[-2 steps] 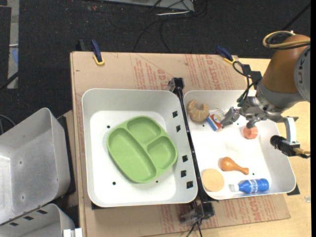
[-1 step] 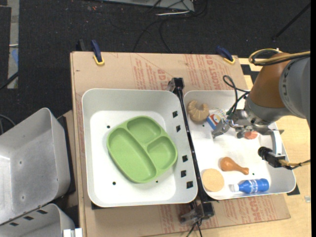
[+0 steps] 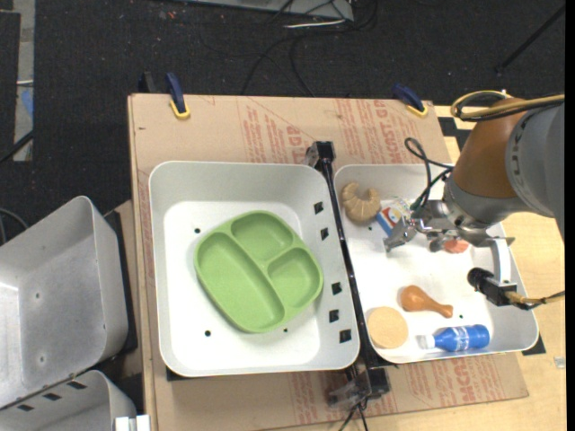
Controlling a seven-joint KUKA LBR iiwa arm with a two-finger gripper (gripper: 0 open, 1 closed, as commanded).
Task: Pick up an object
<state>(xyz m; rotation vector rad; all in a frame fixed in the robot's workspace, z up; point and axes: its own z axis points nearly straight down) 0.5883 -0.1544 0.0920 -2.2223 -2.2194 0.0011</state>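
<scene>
My gripper [image 3: 403, 234] hangs low in the right bin [image 3: 521, 326], near its upper middle, on the grey arm with the orange band that reaches in from the right. Just to its upper left, close to the tip, lies a small blue, white and red packet [image 3: 392, 215]. A tan croissant-like bread [image 3: 360, 201] rests further left by the divider. A small red object [image 3: 456, 248] peeks out beneath the wrist. Toward the front of the bin lie a toy drumstick [image 3: 424, 301], a round tan bun [image 3: 388, 327] and a blue bottle [image 3: 459, 338] on its side.
The left bin [image 3: 171, 241] holds a green divided plate [image 3: 259, 270]. A black divider strip [image 3: 340, 250] runs between the bins. An angled grey-white container [image 3: 49, 303] stands off the bench at the left. Cables trail across the dark floor behind.
</scene>
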